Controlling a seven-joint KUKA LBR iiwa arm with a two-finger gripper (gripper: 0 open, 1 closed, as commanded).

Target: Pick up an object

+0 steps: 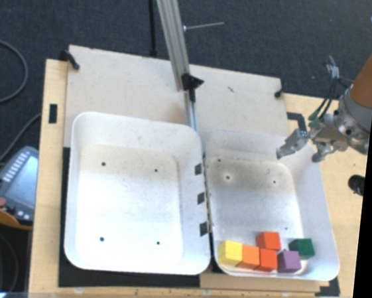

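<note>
While the pincer [304, 146] hangs with fingers apart, small stiff, light-looking blocks [264, 251] lie well below it; the green block [303, 246] offers free flat sides.

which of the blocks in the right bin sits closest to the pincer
The green block, at the right end of the cluster. It sits apart from the yellow, orange and purple blocks, farthest right, nearest the pincer hovering over the bin's upper right edge.

Two shallow white plastic bins, the left [134, 192] and the right [254, 193], carry grey smudges and small dark dots on their floors. At five o'clock in the right bin sit small cubes: a yellow [231, 252], three orange [260, 251], a purple [289, 261], a dark green [303, 246]. The bench [140, 80] is pale tan; the floor beyond [69, 5] is dark grey.
</note>
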